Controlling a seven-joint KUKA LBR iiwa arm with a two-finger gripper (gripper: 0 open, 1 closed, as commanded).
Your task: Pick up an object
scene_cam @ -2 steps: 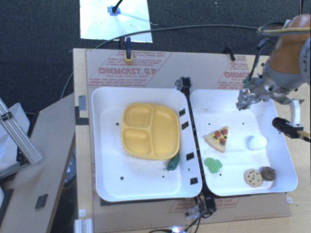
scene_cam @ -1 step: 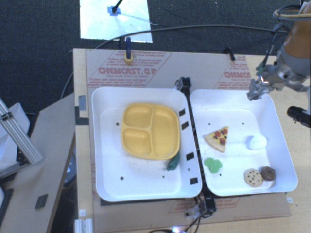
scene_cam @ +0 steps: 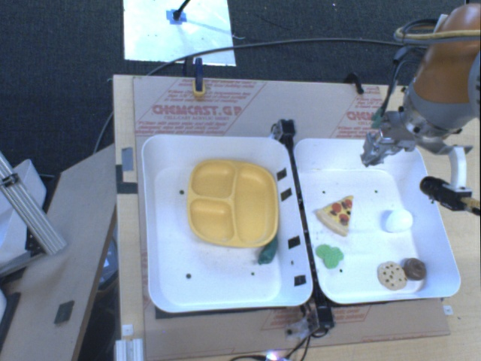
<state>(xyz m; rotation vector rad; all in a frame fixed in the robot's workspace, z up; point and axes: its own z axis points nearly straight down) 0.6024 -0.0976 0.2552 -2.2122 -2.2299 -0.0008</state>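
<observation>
Two shallow white bins are seen side by side on the bench [scene_cam: 128,201], resting on a cardboard sheet [scene_cam: 218,104] printed in red. In the left bin [scene_cam: 169,277] a yellow divided plate [scene_cam: 231,202] lies flat near the middle, with a small dark green item [scene_cam: 268,253] touching its lower right edge. The right bin [scene_cam: 440,269] holds several toy food pieces: a pizza slice [scene_cam: 337,215] near the centre, a green leafy piece [scene_cam: 329,256] just below it, a white egg-shaped item [scene_cam: 397,220] toward the right wall, and a chocolate-chip cookie [scene_cam: 391,275] beside a brown round piece [scene_cam: 414,268] in the lower right corner, the two touching or nearly so. The arm [scene_cam: 447,66] is seen entering from the right, with the gripper [scene_cam: 373,155] positioned over the upper left part of the right bin, well apart from every food piece. Nothing is seen between the fingers; whether they are parted or closed cannot be told from this angle. A black part [scene_cam: 443,192] is noted over the right bin's right wall. A white sheet [scene_cam: 177,19] lies on the dark floor beyond the bench.
</observation>
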